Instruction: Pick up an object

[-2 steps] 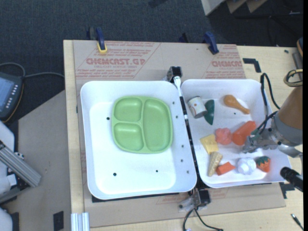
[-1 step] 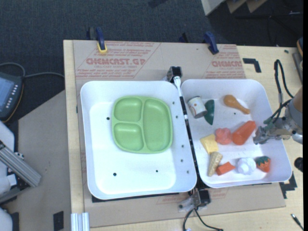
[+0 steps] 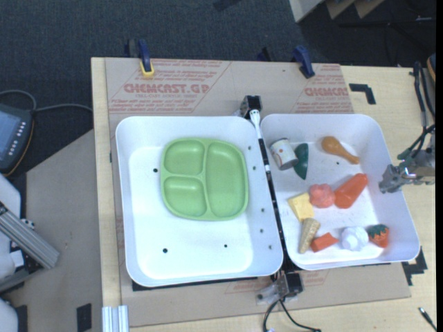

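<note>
Single fixed camera above bench (image 3: 208, 81), looking down at slant. Mid-distance: both white bins in full, left bin (image 3: 131, 206), right bin (image 3: 394, 206), plus dark floor beyond bench's far edge.

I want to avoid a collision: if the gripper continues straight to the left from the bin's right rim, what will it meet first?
Probably the orange-red toy, lying just left of the gripper; height above it is unclear.

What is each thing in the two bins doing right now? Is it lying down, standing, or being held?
Green divided plastic plate: lying flat in the left white bin, right way up.
Orange toy carrot: lying slanted in the right white bin, touching the pink round toy.
Yellow wedge block: lying flat.
Tan drumstick toy: lying on its side.
Gripper: at the right bin's right rim, holding nothing.
</note>
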`<state>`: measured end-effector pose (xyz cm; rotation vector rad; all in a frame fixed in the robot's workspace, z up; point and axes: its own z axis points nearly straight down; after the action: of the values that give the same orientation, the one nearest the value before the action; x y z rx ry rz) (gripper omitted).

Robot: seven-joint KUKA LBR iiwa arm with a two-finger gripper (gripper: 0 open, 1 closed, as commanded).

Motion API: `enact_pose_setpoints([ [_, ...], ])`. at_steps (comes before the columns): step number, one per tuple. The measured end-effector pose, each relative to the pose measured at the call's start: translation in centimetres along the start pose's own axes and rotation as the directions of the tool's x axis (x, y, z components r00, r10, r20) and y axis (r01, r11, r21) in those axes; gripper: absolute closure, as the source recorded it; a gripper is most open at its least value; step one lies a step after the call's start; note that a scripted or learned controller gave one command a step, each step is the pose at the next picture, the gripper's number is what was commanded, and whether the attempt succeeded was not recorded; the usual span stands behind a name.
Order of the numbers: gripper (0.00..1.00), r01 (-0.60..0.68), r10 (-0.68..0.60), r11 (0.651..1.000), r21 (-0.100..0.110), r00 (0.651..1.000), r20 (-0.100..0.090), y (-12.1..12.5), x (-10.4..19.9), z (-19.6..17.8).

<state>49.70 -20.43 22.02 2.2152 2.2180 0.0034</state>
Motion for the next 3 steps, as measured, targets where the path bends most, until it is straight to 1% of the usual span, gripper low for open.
enact_pose_setpoints([
  [1, 1.00, 0.000, 0.000, 1.000, 0.003, 1.000, -0.001, 0.1, 0.0, -0.5],
  [2, 1.00, 0.004, -0.004, 1.000, 0.006, 1.000, -0.005, 0.4, 5.7, -1.5],
  [3, 1.00, 0.004, -0.004, 1.000, 0.008, 1.000, -0.006, 1.1, 10.8, -0.2],
])
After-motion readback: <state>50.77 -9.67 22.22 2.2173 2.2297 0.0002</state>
